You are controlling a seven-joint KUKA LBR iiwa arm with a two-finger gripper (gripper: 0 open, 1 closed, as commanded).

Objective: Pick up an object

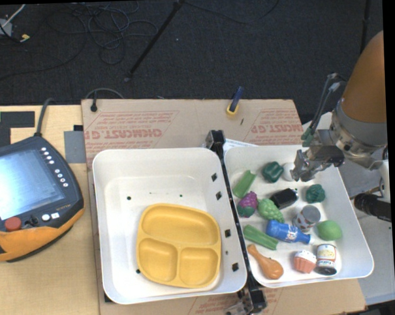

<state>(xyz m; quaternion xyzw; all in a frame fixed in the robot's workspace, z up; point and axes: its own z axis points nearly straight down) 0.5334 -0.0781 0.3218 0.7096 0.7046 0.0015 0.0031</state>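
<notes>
The right bin (358, 244) holds several toy foods and small containers. Among them are a green pepper (244, 183), a dark green piece (272, 171), purple grapes (248, 201), a black block (283, 197), a blue can (287, 231), a lime (329, 230) and an orange squash (266, 262). My gripper (302, 169) hangs over the far right part of this bin. It is just right of the dark green piece and above another dark green toy (315, 193).
The left bin (120, 176) holds a yellow divided tray (180, 244). A teach pendant (29, 187) lies on the bench to the left. A cupcake toy (304, 260) and a small tin (326, 258) sit at the right bin's near edge.
</notes>
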